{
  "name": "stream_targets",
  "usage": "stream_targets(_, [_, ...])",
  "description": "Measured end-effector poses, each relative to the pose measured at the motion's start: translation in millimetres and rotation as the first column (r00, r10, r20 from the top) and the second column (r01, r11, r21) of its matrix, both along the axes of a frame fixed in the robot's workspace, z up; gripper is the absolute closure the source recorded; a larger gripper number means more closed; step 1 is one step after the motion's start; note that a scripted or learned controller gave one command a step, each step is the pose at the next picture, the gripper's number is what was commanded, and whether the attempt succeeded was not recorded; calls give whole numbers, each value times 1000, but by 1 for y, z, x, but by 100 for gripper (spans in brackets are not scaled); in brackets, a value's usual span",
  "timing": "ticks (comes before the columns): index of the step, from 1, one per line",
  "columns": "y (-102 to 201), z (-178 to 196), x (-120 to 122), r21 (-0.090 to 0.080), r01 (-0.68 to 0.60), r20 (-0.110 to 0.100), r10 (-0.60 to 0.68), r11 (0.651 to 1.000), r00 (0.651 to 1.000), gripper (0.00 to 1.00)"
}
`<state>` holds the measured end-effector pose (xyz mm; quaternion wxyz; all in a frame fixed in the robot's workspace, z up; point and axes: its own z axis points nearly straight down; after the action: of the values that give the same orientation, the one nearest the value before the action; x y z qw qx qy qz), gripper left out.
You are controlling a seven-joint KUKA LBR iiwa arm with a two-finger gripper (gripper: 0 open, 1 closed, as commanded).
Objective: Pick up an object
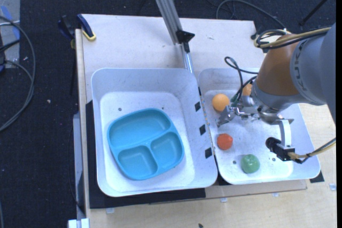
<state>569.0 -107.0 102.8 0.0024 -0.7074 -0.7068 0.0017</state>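
Three small round things lie in the right bin (307,139), none with a long axis to point: an orange ball (220,102) at the far left, a red one (225,141) nearer, and a green one (249,163) nearest. The gripper (231,115) hangs just right of the orange ball, above the red; I cannot tell how its jaws stand. The left bin (107,85) holds one blue three-compartment tray (145,143). Both bins sit on a pale wooden bench (139,34), with dark carpet and loose cables (240,5) around.
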Motion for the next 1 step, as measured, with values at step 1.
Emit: stream_targets(1, [0, 14, 1, -1, 2, 6, -2, 1000, 1000, 100])
